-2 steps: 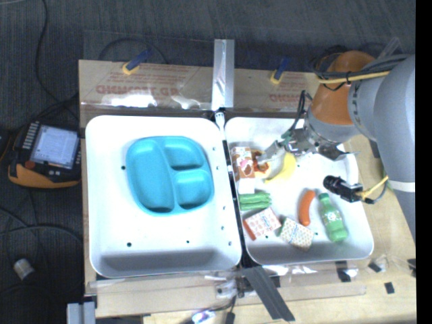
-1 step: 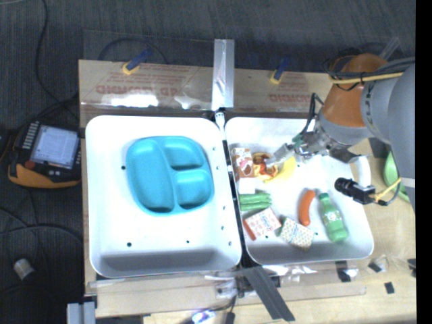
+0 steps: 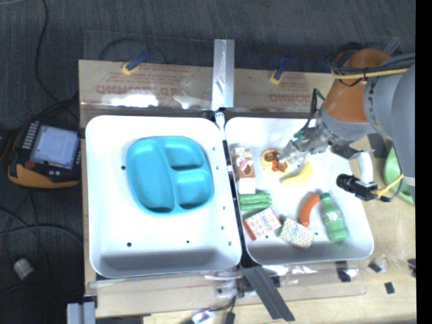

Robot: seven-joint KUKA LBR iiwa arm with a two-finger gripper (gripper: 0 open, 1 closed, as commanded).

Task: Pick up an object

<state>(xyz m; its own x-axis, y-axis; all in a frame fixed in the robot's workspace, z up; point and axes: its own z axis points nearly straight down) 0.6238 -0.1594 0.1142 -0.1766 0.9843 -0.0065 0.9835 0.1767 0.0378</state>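
The right bin (image 3: 351, 248) holds several small items: a yellow banana (image 3: 300, 173), a small red and yellow item (image 3: 272, 158), a snack packet (image 3: 242, 162), a green bean pod (image 3: 254, 200), a red and white packet (image 3: 262, 223), a checked packet (image 3: 296, 233), an orange sausage (image 3: 308, 208) and a green bottle (image 3: 333, 217). My gripper (image 3: 295, 151) reaches in from the right and hangs low over the banana's upper end, beside the red and yellow item. Nothing shows between its fingers.
The left bin (image 3: 108, 248) carries a blue divided tray (image 3: 170, 173). A metal divider post (image 3: 223, 73) stands at the back between the bins. A handheld device (image 3: 44, 152) lies left of the bench. Cables trail across the dark floor.
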